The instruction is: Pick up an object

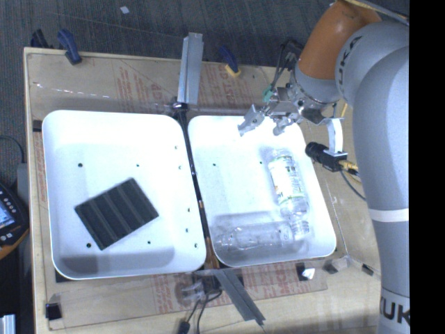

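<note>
Two clear plastic bottles lie in the right bin (208,186). One bottle with a white and yellow label (287,184) lies lengthwise along the right side. The other, unlabelled bottle (252,232) lies across the bin's near end. A dark ribbed rectangular pad (116,212) rests in the left bin (62,138). My gripper (266,121) hangs over the far edge of the right bin, above and beyond the labelled bottle. Its two fingers are spread apart with nothing between them.
A metal bar (189,68) stands at the back between the bins, with blue clamps (69,47) along the far edge of the bench. The grey arm (375,117) fills the right side. A black device (8,214) sits at the left edge.
</note>
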You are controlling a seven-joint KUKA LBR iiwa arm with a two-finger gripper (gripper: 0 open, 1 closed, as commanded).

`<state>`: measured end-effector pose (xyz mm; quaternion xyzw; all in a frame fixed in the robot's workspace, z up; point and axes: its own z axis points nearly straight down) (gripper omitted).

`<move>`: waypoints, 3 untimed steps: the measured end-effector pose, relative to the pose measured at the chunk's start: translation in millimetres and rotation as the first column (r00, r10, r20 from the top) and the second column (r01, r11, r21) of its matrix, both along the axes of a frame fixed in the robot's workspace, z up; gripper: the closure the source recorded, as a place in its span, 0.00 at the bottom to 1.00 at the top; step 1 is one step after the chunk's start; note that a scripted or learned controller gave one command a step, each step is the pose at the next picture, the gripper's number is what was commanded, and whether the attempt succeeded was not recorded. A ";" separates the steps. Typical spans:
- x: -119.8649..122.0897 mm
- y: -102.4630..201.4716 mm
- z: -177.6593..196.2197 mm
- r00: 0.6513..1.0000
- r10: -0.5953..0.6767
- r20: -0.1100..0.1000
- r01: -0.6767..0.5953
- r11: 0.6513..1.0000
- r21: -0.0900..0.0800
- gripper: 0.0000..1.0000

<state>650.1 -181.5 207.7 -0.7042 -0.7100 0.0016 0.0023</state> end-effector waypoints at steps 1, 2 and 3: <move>-8.8 -23.1 -114.3 0.994 -0.106 -0.001 0.106 0.994 0.006 0.00; -51.1 -25.0 -14.8 0.998 -0.066 0.004 0.066 0.998 -0.001 0.00; -95.3 -21.7 -63.1 0.969 -0.249 0.001 0.249 0.969 -0.001 0.00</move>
